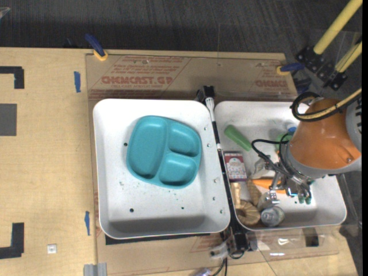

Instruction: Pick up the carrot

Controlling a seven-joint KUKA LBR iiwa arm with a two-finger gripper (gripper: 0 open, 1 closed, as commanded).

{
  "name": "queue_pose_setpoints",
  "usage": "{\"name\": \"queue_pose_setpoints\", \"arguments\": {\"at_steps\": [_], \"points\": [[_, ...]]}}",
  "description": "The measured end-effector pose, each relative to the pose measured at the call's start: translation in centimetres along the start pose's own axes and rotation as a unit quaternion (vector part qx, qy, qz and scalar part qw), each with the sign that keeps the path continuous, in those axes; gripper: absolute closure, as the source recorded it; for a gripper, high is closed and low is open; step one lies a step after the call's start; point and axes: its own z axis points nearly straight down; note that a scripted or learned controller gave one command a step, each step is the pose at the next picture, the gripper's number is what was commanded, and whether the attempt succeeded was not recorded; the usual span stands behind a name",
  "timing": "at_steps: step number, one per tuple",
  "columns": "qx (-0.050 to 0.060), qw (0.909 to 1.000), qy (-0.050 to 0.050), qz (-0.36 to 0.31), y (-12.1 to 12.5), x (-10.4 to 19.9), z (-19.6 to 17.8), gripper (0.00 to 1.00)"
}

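The carrot (261, 183) lies in the right bin (330, 211), near its front edge, touching the gripper (280, 188) on the side toward the left bin (109, 154). I cannot tell how the gripper is set.

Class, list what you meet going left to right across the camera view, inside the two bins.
Teal divided plate → green cylinder → small red card → carrot → end effector.

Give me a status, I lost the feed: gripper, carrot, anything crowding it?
Gripper low in right bin, over the clutter. Carrot right beside it, partly hidden, grasp unconfirmed. Small red box and tan piece crowd it.
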Motion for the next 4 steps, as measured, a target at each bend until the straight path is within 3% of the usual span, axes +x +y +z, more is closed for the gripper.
{"name": "queue_pose_setpoints", "arguments": {"at_steps": [1,2,3,4], "points": [[0.002,0.9881,0.006,0.154,-0.8,0.4,0.2,0.00],[0.003,0.9840,0.009,0.178,0.0,0.6,0.2,0.00],[0.006,0.9277,0.016,0.373,-0.1,1.1,0.3,0.00],[0.006,0.8625,0.015,0.506,0.3,1.0,0.3,0.00]]}}
